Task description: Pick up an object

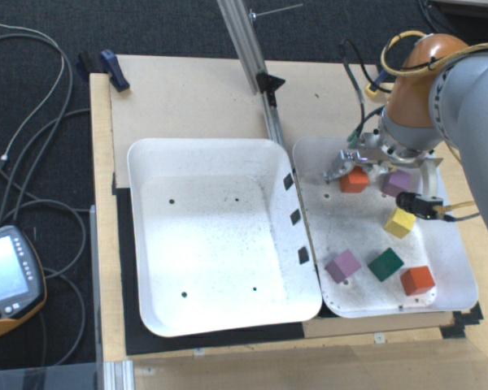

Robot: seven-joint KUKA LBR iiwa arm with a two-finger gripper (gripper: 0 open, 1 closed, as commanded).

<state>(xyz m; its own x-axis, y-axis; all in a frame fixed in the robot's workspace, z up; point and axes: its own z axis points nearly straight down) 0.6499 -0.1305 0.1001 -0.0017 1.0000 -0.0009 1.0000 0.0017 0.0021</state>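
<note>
Step in hand: approach and grasp in the right bin [464, 287]. The jaws [359, 169] hang low directly over the orange block [354, 181]; whether they are spread or pinching it cannot be told. A purple block [397, 182] lies just beside. Next move likely requires a confirmed closure, then a lift.

Robotics lab: teach pendant [8, 279], loose cables [32, 80], bench [187, 96].

A: Arm [464, 96] look?
B: Grey rounded casing, orange band [419, 75] above the wrist.
A: Cables?
B: Yellow and black ones looping over the orange part. Gripper [366, 165] is silvery metal, with a black piece lower down.
</note>
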